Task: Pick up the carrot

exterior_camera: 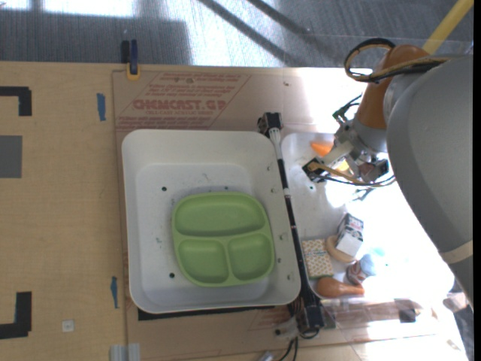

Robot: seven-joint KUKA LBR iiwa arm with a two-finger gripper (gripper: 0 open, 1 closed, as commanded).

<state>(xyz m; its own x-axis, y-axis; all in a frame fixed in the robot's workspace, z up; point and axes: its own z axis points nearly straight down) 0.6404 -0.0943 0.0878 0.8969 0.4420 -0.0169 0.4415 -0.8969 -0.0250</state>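
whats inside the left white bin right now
A green divided plate lies flat in the left bin, one long compartment and two smaller ones, nothing on it. Whatever part of the bin floor lies under the plate is covered.

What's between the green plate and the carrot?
In the camera view, the left bin's white wall and the black strip where both bins meet lie between the green plate and the carrot.
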